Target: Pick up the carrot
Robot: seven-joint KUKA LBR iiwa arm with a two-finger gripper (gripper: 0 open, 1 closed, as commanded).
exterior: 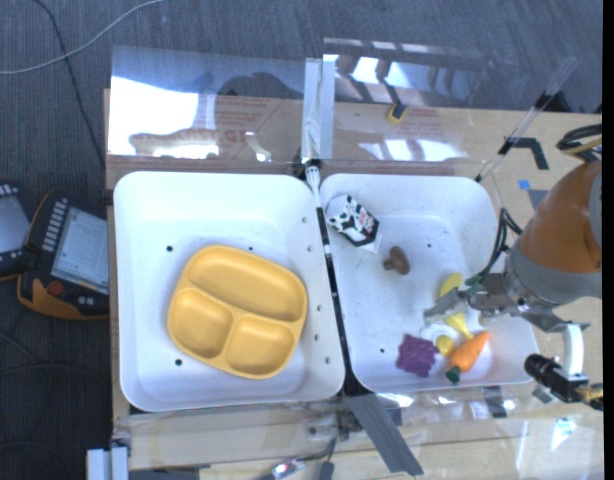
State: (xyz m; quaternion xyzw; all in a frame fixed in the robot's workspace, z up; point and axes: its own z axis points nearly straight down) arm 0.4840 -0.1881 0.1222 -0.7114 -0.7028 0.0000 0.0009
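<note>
**Two bins, and the carrot in the right one**

Two shallow white bins sat side by side on the counter. The small orange carrot with a green top (pixel 468 354) lay near the front of the right bin (pixel 417 230), touching a yellow piece and just beside a purple block (pixel 419 354). My jaws (pixel 455 306) hung just above it, near that yellow piece; whether they stood apart or together, I could not tell. The left bin (pixel 147 228) held a yellow three-compartment plastic tray (pixel 237 310).
</note>
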